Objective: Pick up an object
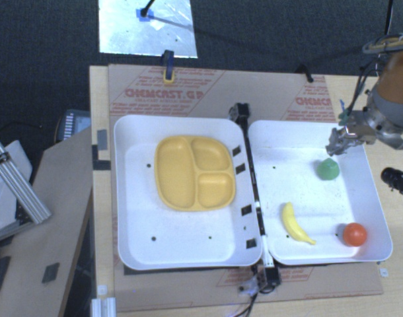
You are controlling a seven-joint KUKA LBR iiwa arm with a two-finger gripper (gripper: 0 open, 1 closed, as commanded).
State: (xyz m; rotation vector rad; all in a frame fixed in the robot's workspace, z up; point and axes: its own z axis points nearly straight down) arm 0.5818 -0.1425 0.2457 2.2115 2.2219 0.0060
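Observation:
In the right bin lie a green ball, a yellow banana and an orange-red ball. My gripper hangs over the bin's upper right part, just above and slightly right of the green ball. Nothing shows between its fingers. The banana lies near the bin's front, left of the orange-red ball.
The left bin holds a yellow divided plate. A black hinge strip runs between the two bins. A yellow clamp sits on the cardboard behind the bins, and a metal sheet lies farther back.

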